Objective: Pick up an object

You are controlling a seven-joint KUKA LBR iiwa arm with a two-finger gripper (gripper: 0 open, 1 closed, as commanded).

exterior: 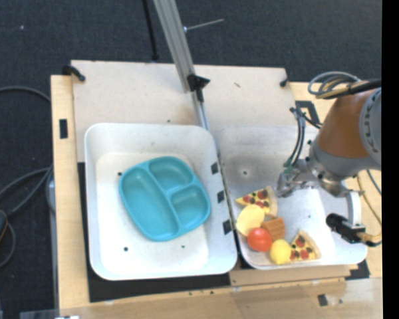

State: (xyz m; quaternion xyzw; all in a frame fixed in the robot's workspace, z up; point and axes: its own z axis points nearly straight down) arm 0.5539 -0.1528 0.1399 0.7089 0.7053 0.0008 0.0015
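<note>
The right bin (253,151) holds a cluster of toy food at its front left: a pizza slice (258,199), a yellow piece (251,218), a red tomato (259,238), a brown block (274,227), a small yellow fruit (280,251) and a second pizza slice (304,246). My gripper (287,183) hangs low over the right bin, just right of the first pizza slice. Its fingers are too small and dark to read. Nothing shows between them.
A blue divided tray (164,197) lies in the left bin (106,145). A slanted metal post (176,35) rises from the back, between the bins. Cables hang beside the wrist (299,131). The back half of the right bin is bare.
</note>
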